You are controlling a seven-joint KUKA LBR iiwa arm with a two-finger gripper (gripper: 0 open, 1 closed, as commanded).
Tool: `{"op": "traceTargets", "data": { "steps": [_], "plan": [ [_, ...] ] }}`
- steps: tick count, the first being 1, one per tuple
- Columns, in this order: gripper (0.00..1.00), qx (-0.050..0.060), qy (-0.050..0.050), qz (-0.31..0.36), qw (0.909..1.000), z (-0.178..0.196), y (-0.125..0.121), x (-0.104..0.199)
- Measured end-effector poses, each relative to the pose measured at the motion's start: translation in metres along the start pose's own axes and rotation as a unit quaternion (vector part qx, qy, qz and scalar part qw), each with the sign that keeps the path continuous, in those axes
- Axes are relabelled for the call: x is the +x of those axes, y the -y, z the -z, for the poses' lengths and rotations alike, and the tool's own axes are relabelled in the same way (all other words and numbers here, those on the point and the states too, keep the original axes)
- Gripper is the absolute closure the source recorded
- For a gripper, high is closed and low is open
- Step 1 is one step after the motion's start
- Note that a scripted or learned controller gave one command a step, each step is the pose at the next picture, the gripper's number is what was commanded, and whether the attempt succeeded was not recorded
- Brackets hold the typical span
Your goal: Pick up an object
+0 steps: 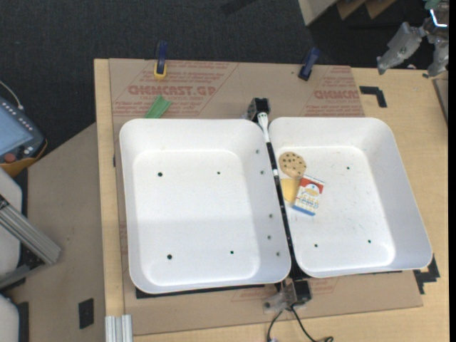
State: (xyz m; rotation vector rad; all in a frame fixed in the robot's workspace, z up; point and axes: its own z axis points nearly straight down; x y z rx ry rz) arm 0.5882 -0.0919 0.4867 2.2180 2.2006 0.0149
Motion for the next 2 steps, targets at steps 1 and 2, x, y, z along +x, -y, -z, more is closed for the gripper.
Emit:
{"op": "traceTargets", "data": {
  "steps": [1, 2],
  "plan": [
    [0.00, 0.004, 0.000, -0.001, 1.0000, 0.055, 0.072, -0.073],
    [0.00, 0.007, -0.002, 0.008, 0.9999, 0.048, 0.017, -0.012]
  ]
}}
